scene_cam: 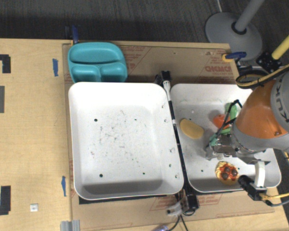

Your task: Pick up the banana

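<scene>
A pale yellow, stubby banana (191, 129) lies in the left part of the right white bin (197, 182), close to the divider between the bins. My gripper (216, 149) hangs low over the bin floor just right of and below the banana, a short gap away from it. The grey and orange arm (260, 117) covers the right side of that bin.
An orange piece (218, 121) and a green piece (231, 110) lie partly hidden by the arm. A round orange-brown item (226, 172) sits near the bin's front. The left white bin (120, 138) adjoins. A teal tray (96, 61) stands behind it.
</scene>
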Robot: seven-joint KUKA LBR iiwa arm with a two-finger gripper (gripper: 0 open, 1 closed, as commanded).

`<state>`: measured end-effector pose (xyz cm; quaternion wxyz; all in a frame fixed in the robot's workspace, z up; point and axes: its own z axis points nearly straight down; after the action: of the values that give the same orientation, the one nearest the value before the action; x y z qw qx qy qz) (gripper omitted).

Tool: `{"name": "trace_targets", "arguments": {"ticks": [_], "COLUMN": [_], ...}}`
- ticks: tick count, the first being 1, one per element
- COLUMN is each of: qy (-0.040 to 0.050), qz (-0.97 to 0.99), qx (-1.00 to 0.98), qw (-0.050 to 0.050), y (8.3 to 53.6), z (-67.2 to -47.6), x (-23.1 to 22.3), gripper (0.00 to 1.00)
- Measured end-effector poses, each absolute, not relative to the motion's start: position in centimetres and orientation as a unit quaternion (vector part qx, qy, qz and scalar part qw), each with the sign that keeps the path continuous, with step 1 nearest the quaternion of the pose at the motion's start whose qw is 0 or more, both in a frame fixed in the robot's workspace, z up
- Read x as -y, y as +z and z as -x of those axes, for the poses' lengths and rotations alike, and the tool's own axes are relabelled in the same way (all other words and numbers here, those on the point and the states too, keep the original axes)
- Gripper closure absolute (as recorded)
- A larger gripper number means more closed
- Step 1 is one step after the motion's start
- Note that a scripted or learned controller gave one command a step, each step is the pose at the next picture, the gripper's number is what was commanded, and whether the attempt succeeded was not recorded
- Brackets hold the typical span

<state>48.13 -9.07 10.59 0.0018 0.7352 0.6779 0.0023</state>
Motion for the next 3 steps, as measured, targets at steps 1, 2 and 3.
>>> {"name": "trace_targets", "arguments": {"ticks": [1,2,3], "qy": [0.0027,0.0030,0.0034], "qz": [-0.735,-0.735,-0.734], "qx": [-0.678,-0.678,-0.679], "qw": [0.003,0.004,0.005], "y": [11.6,12.5,13.5], "z": [-48.2,-48.2,-48.3], "x": [9.1,9.1,9.1], "gripper": [1.00,1.00,1.00]}}
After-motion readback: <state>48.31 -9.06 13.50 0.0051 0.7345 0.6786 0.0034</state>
